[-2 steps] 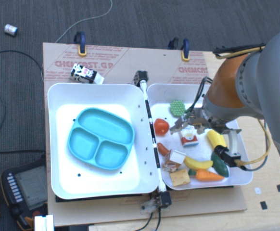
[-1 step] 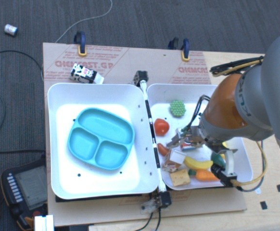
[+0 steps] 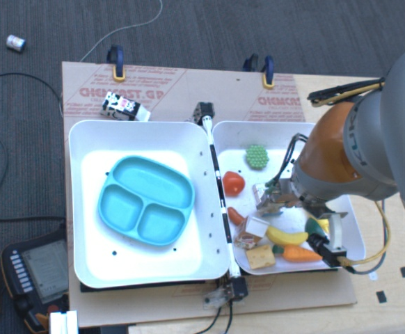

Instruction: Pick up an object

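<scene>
Blue plate (image 3: 145,199), red tomato (image 3: 233,183), yellow banana (image 3: 287,237).

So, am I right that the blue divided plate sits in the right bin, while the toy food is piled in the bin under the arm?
Not quite: the camera view shows the blue plate in the left bin. The rest holds; the toy food is piled in the right bin under the arm.

Grey arm with orange band (image 3: 342,152) cut off at right edge; covers right part of right white bin (image 3: 225,186). Gripper (image 3: 275,202) finger state unreadable. Green item (image 3: 319,226) beside yellow banana (image 3: 287,237) partly hidden. Dark handheld device (image 3: 39,273) cropped at bottom-left corner.
</scene>
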